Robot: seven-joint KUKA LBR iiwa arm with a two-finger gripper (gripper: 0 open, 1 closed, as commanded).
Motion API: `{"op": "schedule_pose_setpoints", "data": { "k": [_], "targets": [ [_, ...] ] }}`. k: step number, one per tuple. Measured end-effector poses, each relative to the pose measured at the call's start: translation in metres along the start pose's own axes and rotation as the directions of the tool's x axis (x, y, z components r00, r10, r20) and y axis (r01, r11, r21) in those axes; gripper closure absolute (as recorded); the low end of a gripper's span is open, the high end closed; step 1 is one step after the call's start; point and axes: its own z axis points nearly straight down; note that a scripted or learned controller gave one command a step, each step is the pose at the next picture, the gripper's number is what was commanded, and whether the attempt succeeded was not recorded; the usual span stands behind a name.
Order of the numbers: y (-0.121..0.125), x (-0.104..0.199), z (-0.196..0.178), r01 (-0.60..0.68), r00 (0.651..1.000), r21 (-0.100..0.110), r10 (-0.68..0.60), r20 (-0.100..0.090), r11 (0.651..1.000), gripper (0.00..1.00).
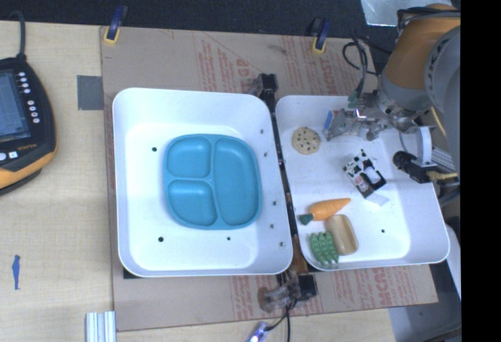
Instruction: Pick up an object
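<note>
Bins (129,176) number two; one blue plate (211,180), one cookie (306,139), one carrot (329,209).

Grey arm (446,74), orange band, black cables, metallic hand (350,123)

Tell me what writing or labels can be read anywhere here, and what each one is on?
No text here reads clearly enough to quote.
Red printed lettering on the brown cardboard sheet under the bins: repeated lines, too blurred to read.
Screen and buttons of the handheld control pendant at the left: too small to read.
Black-and-white patterned object in the right bin: markings, no legible letters.
Blue divided plate in the left bin: no text.
</note>
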Motion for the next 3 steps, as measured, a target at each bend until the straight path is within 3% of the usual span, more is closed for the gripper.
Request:
{"op": "schedule_pose_setpoints", "data": {
  "k": [1, 2, 3],
  "targets": [
    [-0.078, -0.016, 0.0, 0.0, 1.0, 0.003, 0.0, 0.001, 1.0, 0.0],
    [-0.077, -0.017, -0.011, 0.003, 1.0, 0.002, -0.003, 0.003, 1.0, 1.0],
    [-0.063, 0.04, -0.002, 0.002, 1.0, -0.004, -0.002, 0.002, 1.0, 1.0]
  ]
}}
